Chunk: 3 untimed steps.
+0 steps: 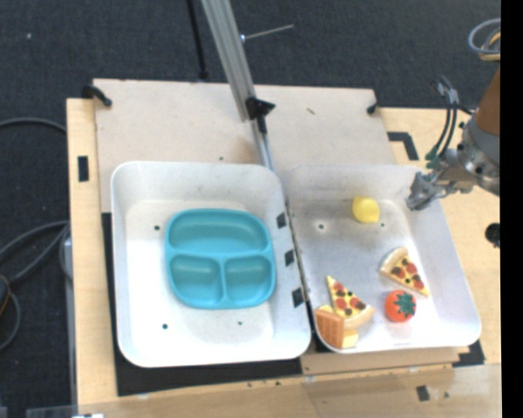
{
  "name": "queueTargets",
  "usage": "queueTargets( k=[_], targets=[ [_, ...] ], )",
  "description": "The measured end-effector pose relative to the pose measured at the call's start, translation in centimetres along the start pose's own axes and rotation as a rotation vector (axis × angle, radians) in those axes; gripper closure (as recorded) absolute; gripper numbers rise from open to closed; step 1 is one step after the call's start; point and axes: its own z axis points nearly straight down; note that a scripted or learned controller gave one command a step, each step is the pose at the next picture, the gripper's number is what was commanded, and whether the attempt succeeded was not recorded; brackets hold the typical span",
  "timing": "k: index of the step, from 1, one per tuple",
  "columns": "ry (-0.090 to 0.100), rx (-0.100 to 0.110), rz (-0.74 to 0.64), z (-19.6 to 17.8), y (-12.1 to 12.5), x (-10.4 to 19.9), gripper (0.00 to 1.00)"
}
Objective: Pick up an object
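Four toys wait in the right bin, so the gripper, seemingly empty, should drop straight over the yellow ball

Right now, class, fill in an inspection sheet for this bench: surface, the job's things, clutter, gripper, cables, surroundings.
Surface: wooden bench bearing left bin and right bin.
Job's things: in the right bin, yellow ball, two pizza slices, red tomato, waffle piece.
Clutter: blue divided tray in the left bin.
Gripper: gripper at the right bin's far right rim; nothing seen between its fingers.
Cables: black cables on the floor at left.
Surroundings: dark carpet, metal rail.
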Motion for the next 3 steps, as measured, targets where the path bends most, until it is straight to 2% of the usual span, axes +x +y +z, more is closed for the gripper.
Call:
queueTargets(
  k=[3],
  targets=[
    [0.004,0.007,-0.005,2.1,-1.7,16.5,1.00]
  ],
)
